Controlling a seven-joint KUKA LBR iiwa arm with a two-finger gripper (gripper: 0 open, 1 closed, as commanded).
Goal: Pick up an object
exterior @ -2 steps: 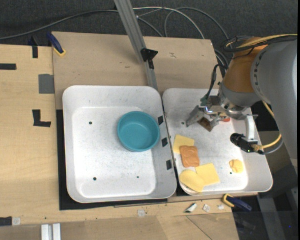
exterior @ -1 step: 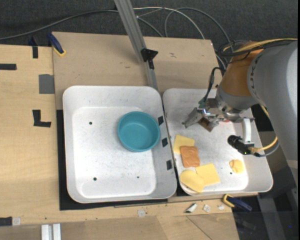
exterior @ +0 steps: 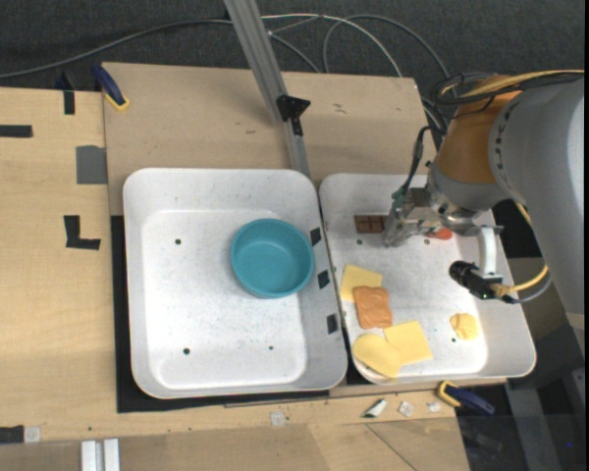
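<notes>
One small brown ridged block (exterior: 370, 225) just beside the end effector (exterior: 397, 235), grip state unclear.

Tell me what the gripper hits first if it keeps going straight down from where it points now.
Most likely the brown chocolate piece or the bare floor of the right bin just beside it. The gripper points down at that spot, but depth is unclear from this slanted view.

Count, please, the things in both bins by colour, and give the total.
Blue: 1, the bowl, in the left bin.
Yellow: 4, namely and, in the right bin.
Orange: 1.
Brown: 1.
Total: 7
</notes>
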